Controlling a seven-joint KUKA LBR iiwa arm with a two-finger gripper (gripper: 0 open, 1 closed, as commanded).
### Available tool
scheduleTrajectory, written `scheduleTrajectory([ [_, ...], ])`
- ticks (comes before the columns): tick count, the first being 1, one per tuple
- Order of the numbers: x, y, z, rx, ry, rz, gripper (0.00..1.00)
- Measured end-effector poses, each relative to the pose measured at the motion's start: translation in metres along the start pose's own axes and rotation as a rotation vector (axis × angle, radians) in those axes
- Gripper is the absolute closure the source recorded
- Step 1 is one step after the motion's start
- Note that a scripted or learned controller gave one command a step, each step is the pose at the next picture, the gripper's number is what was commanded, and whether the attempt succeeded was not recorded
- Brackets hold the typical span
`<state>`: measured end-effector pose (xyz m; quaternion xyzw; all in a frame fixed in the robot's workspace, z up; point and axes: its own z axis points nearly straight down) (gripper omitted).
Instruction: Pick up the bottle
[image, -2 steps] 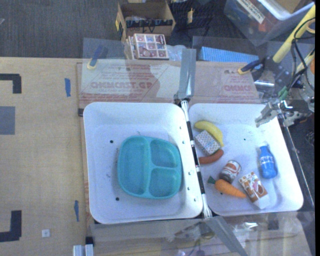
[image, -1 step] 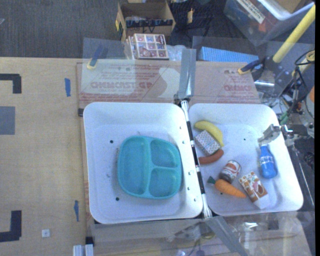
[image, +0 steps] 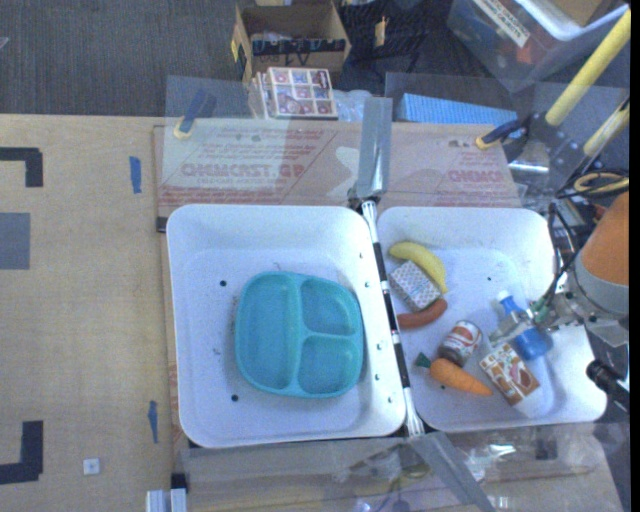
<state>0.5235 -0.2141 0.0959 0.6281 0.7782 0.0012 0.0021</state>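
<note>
The bottle (image: 520, 326) is clear with blue parts and lies in the right bin (image: 480, 235) near its right wall, slanting from upper left to lower right. My gripper (image: 547, 312) reaches in from the right, low over the bottle's right side. The grey arm with its orange band (image: 610, 252) hangs above the bin's right rim. The wrist partly hides the bottle, so I cannot make out any contact with it.
In the right bin there are also a banana (image: 421, 262), a small patterned box (image: 414, 286), a sausage (image: 421, 316), a can (image: 459, 343), a carrot (image: 459, 376) and a juice carton (image: 510, 372) just below the bottle. A teal divided plate (image: 299, 334) lies in the left bin (image: 200, 250).
</note>
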Motion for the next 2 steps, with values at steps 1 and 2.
scheduleTrajectory([
  [1,-0.002,0.000,-0.010,-0.002,-0.003,0.003,1.00],
  [2,0.075,0.001,-0.061,0.004,0.001,0.160,1.00],
])
